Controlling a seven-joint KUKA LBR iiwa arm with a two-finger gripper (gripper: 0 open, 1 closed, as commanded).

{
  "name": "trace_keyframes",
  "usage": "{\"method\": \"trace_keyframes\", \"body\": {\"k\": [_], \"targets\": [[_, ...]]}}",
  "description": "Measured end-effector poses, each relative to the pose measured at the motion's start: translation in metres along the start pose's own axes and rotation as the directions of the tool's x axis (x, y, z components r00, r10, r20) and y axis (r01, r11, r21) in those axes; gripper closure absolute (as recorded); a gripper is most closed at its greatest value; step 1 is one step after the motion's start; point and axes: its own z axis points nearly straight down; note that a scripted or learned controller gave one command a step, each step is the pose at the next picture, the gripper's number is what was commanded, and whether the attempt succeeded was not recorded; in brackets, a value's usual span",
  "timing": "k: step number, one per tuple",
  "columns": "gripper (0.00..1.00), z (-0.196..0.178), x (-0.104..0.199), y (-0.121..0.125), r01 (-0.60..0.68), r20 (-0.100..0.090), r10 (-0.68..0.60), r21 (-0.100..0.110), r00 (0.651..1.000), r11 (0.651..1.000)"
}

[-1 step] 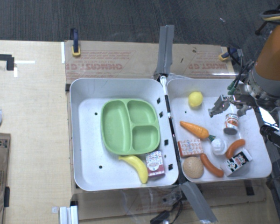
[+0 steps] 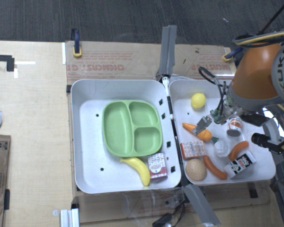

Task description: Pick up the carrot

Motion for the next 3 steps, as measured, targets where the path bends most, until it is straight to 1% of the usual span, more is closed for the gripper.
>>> {"method": "trace_keyframes", "body": {"k": [1,2,3], "targets": [[0.00,0.059,-0.031,-0.005,0.238,0.002,-0.238,-0.002,0.971,0.971],[1.00,0.050,-0.032,-0.005,0.234,0.003,-0.234,-0.004,0.972,0.972],[1.00,-0.040,0.032,0.041,0.292,0.003,-0.292,-0.002,0.957,0.957]]}}
